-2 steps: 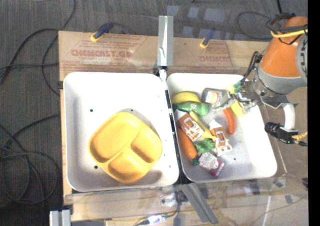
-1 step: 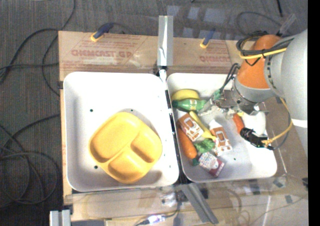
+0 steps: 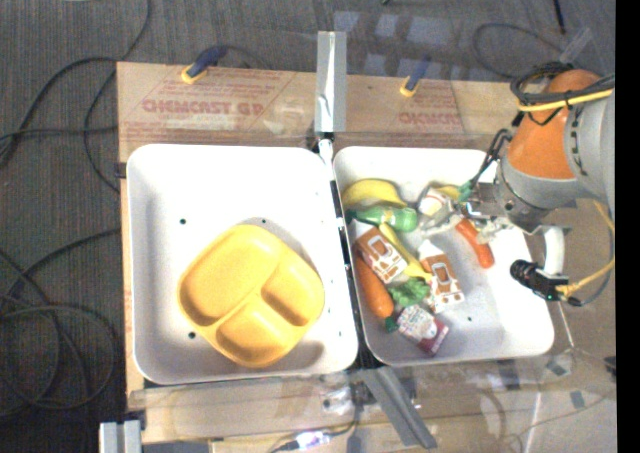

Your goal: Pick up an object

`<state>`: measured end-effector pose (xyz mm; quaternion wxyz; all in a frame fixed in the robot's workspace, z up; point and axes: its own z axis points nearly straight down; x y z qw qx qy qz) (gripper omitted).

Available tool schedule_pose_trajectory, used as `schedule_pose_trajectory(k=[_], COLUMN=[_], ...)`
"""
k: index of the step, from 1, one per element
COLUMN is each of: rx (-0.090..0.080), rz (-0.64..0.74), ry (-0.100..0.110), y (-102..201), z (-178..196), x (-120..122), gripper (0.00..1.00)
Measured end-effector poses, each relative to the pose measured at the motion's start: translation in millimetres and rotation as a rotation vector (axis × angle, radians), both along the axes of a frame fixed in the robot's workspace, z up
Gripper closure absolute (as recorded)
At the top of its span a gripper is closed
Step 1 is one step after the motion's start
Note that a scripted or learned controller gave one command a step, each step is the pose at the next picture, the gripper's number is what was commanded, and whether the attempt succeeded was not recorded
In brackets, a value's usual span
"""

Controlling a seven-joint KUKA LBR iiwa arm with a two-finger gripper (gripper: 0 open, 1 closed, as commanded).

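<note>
The right bin (image 3: 500, 336) holds a heap of toy food. At the back lie a yellow banana (image 3: 370, 191) and a green fruit (image 3: 380, 212). A brown-and-white carton (image 3: 382, 255) sits in the middle, with a long carrot (image 3: 374, 291) against the left wall. A smaller carton (image 3: 443, 282) and a purple packet (image 3: 421, 329) lie toward the front. My gripper (image 3: 455, 206) is low in the bin's back right, beside a small white-and-yellow item (image 3: 432, 204) and just above a short orange carrot (image 3: 479, 244). The wrist hides how the gripper stands.
The left bin (image 3: 160, 191) bears a yellow divided plate (image 3: 252, 293). A metal post (image 3: 327, 81) rises behind the seam between the bins. The arm's orange band (image 3: 545, 146) hangs over the right bin's far right corner. Cables lie on the floor around the bench.
</note>
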<state>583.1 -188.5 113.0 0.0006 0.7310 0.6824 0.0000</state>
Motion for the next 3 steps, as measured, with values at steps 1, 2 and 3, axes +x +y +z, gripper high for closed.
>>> schedule_pose_trajectory(k=[1, 2, 3], rx=[0.001, -0.003, 0.022], rz=[0.003, -0.009, 0.004], ry=[-0.016, -0.003, 0.008], y=[-13.3, 12.5, 2.3], z=[-16.8, -19.0, -16.5], x=[8.4, 73.3, 76.5], gripper=[0.0, 0.0, 0.0])
